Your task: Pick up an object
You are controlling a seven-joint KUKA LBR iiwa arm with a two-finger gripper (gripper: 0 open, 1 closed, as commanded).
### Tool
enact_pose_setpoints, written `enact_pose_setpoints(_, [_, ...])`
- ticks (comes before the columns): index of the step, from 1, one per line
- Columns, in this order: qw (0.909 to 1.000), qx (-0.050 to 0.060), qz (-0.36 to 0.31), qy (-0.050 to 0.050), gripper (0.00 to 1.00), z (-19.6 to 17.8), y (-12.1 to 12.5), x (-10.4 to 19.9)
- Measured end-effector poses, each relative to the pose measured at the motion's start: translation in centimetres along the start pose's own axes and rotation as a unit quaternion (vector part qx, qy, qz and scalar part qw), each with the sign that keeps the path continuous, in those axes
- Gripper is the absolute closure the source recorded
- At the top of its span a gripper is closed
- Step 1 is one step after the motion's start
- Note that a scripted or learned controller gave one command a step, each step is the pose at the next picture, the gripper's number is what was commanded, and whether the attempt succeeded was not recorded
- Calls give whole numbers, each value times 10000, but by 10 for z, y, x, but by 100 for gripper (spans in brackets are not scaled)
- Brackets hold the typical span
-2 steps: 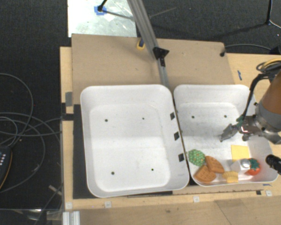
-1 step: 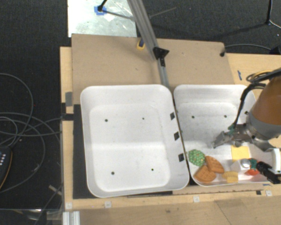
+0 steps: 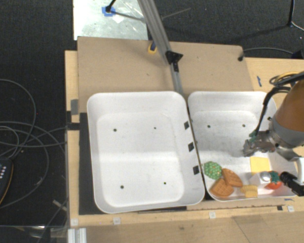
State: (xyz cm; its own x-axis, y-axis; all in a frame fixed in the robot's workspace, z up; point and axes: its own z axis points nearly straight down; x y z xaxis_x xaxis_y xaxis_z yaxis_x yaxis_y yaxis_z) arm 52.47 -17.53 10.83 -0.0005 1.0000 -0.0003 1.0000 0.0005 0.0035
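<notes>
My gripper (image 3: pixel 254 147) hangs over the right bin (image 3: pixel 223 110), near its right side, just above the row of small objects. A pale yellow block (image 3: pixel 260 164) lies right below and slightly right of it. Along the bin's front wall lie a green bumpy piece (image 3: pixel 212 169), two orange-brown waffle-like pieces (image 3: pixel 227 183), a small yellow piece (image 3: pixel 250 190) and a red-and-green item (image 3: pixel 272 180). Nothing shows between the fingers.
The left bin (image 3: pixel 142 151) stands beside the right one, with black clips (image 3: pixel 191 146) on the shared edge. A slanted metal pole (image 3: pixel 159 34) crosses the back of the bench. Cables lie on the floor at left.
</notes>
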Motion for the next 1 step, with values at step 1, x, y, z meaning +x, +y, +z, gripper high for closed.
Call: enact_pose_setpoints(1, [10000,-20,-25,-11,100,-58,12,0])
